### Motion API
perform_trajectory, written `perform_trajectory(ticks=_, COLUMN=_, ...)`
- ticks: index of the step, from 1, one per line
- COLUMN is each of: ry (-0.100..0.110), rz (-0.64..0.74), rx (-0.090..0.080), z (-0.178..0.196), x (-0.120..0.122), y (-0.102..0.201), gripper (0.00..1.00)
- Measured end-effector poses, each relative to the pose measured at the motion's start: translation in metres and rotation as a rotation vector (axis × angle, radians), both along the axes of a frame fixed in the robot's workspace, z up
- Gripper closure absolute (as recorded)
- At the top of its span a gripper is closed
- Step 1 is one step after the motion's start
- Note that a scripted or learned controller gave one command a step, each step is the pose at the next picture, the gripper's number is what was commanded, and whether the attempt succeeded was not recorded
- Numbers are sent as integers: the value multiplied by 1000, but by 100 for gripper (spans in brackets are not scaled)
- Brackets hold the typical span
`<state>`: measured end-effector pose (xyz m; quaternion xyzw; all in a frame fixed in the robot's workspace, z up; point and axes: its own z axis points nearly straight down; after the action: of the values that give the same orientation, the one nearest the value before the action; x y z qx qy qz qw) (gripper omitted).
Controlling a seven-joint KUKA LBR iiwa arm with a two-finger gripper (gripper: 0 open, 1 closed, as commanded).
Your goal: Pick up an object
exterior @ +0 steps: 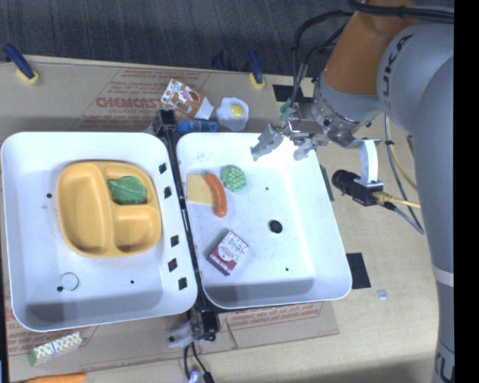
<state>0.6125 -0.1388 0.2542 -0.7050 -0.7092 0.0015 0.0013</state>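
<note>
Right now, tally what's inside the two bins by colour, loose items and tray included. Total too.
Yellow: 2, the divided tray and the cheese slice
Green: 2, the leafy piece in the tray and the round knobbly piece
Orange: 1, the sausage
Red and white: 1, the small carton
Total: 6

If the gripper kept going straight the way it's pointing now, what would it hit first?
The gripper hangs over the right bin's upper edge, pointing down and leftward. Most likely it meets bare bin floor first, short of the green ball; depth is hard to judge from above.
</note>
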Motion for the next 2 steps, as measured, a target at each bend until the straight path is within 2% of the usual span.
perform_trajectory(ticks=1, ry=4, rz=-87, rx=1, z=-125, x=-3, y=22, gripper=0)
perform_trajectory(ticks=2, ry=3, rz=-98, rx=0, z=-163, x=3, y=42, gripper=0)
